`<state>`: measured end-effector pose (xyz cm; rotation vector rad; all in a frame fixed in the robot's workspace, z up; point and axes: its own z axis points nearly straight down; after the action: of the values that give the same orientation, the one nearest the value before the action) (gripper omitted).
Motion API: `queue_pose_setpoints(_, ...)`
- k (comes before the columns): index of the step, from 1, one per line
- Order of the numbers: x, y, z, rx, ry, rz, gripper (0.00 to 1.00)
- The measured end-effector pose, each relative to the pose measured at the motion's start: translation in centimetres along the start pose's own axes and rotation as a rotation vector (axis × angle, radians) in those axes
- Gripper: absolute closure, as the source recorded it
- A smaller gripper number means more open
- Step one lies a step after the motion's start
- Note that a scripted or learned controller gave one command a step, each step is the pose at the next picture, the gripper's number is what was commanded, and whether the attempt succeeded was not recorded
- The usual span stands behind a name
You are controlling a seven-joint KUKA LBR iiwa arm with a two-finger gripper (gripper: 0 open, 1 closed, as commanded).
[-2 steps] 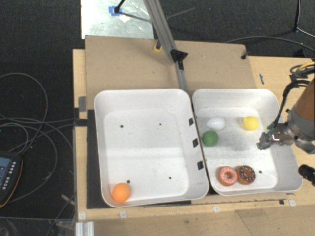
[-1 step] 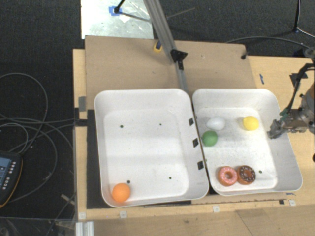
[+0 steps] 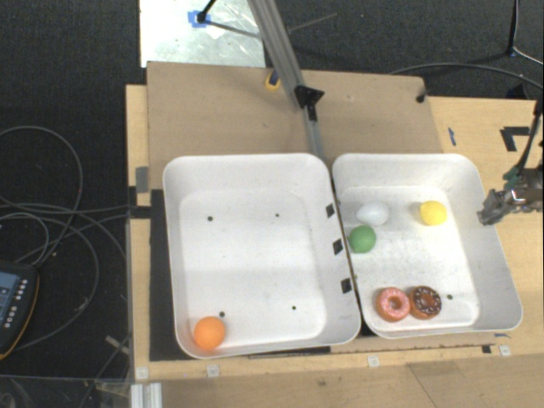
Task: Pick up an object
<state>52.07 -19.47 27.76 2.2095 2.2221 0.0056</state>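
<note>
Wooden bench, dark floor around it, two white bins. My gripper point(image 3: 501, 204) sits off the right bin's point(image 3: 486, 228) outer rim, carrying nothing; its grip state I cannot tell. Nearest candidate: the yellow ball point(image 3: 433, 212), lying just inside that rim.

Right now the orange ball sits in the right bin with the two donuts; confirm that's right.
Not quite. The camera view shows the orange ball alone in the left bin, at its near-left corner. The two donuts do sit in the right bin.
</note>
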Motion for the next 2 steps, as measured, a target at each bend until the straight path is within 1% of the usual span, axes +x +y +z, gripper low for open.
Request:
queue_pose_setpoints(1,5.2,1.0,-0.4,0.004,0.004,-0.005,1.0)
queue_pose_setpoints(2,10.2,0.8,0.7,0.007,0.005,-0.004,1.0)
